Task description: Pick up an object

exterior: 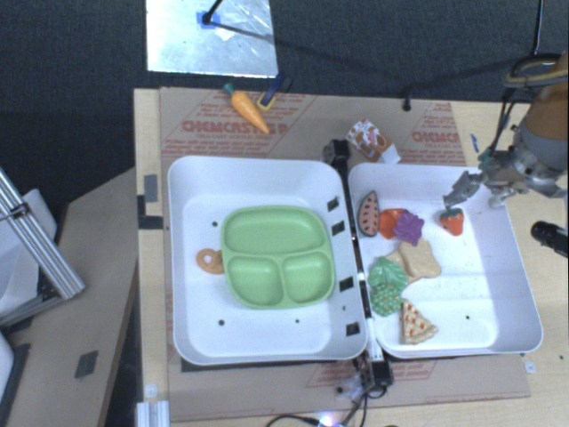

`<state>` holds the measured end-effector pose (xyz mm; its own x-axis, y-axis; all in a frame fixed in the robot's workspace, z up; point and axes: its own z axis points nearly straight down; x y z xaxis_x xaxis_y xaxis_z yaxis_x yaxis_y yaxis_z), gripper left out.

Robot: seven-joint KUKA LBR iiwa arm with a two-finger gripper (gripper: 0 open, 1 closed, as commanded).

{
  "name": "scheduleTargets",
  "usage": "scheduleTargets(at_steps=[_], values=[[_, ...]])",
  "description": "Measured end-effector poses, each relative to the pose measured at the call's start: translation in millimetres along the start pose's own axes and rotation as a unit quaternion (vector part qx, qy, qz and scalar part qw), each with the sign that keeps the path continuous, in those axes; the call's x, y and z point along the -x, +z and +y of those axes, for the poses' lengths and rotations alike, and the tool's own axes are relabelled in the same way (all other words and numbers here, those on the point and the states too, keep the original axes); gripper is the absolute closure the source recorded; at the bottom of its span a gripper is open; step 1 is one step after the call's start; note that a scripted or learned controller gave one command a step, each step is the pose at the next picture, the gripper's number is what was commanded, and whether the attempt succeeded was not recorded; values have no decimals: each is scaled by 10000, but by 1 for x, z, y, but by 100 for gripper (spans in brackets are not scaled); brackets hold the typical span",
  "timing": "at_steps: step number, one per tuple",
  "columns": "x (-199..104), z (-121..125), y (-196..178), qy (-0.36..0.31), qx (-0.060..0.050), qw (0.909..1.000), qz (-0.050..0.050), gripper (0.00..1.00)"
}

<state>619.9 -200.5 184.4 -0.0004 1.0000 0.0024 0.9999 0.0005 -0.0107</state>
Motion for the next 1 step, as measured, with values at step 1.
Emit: scheduleTargets(at_steps=[1], values=[[0, 3, -8, -14, 63, 10000, -15, 0]])
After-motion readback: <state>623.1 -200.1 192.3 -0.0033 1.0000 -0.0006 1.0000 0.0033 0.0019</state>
